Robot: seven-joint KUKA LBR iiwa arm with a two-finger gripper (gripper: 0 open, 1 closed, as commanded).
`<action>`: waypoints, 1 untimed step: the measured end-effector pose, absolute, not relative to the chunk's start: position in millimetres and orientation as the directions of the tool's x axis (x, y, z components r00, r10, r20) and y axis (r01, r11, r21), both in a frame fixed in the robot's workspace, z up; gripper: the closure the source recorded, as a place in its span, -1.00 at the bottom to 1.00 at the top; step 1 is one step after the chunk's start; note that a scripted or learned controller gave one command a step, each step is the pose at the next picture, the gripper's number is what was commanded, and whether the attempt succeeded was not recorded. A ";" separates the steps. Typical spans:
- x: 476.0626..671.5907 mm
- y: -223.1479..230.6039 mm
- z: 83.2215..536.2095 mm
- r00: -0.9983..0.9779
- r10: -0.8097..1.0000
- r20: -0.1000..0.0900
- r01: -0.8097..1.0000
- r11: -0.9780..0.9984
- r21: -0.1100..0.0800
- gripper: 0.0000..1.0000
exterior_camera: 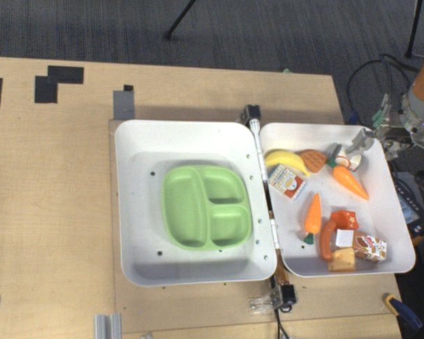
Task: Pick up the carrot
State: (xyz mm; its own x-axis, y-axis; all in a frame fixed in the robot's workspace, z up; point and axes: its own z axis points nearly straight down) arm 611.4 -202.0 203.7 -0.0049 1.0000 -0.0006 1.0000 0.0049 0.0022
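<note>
Lying just below the fingers (358,141) – carrot (350,181), untouched – finger spread unclear

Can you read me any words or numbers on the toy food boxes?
No, none can be read.
Small card box by the banana: a colourful picture, print too blurred to read.
Ketchup bottle: white label, too small to read.
Red and white packet: print too blurred to read.

A green divided plate (205,207) lies in the left bin (131,189); a banana (284,160) in the right
</note>
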 end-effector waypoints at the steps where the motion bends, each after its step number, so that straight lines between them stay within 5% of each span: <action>1: 604.0 -177.2 92.6 -0.204 0.979 0.000 0.979 0.204 0.001 -1.00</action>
State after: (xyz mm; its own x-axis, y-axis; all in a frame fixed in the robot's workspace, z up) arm 604.0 -177.2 92.6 -0.2038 0.9790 0.0001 0.9790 0.2038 0.0007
